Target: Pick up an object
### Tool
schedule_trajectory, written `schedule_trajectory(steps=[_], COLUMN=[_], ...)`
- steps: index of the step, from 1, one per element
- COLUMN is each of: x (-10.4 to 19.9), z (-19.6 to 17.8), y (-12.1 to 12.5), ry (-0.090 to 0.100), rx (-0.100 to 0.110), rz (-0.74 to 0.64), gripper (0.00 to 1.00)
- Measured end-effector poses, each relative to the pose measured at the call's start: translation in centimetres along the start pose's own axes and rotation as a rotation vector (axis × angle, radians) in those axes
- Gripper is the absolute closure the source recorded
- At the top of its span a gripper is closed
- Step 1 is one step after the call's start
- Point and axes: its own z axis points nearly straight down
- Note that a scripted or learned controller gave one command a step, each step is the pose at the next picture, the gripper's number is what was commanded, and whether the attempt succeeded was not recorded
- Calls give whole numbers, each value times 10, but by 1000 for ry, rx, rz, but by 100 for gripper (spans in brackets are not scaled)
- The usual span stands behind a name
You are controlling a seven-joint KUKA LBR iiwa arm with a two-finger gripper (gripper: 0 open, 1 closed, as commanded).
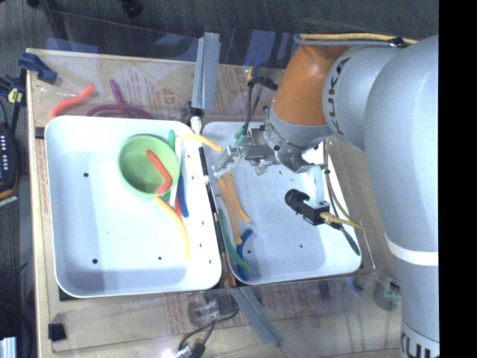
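Several thin stick-like pieces lie along the left wall of the right bin (339,263), and the orange sticks (232,201) among them look like the likeliest thing to pick. Their long axes run from the bin's far-left corner down toward the near edge, slanting slightly right, with a blue piece (244,239) and a green piece (241,262) at their lower ends. They seem to have slid against the wall, which would leave little room on that side. The gripper (250,153) hangs over the upper left of this bin, just above the sticks' top ends; whether it is apart or together I cannot tell, as the wrist hides it. In the left bin (89,222) a green bowl (147,166) holds a red stick (158,162), and a yellow strip (176,222) curves away from it.
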Motion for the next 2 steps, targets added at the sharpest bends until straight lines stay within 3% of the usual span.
schedule_trajectory(steps=[1,2], x=[-22,-18], z=[96,87], y=[5,5], ry=[-15,-8], rx=[-11,-7], rz=[160,155], gripper=[0,100])
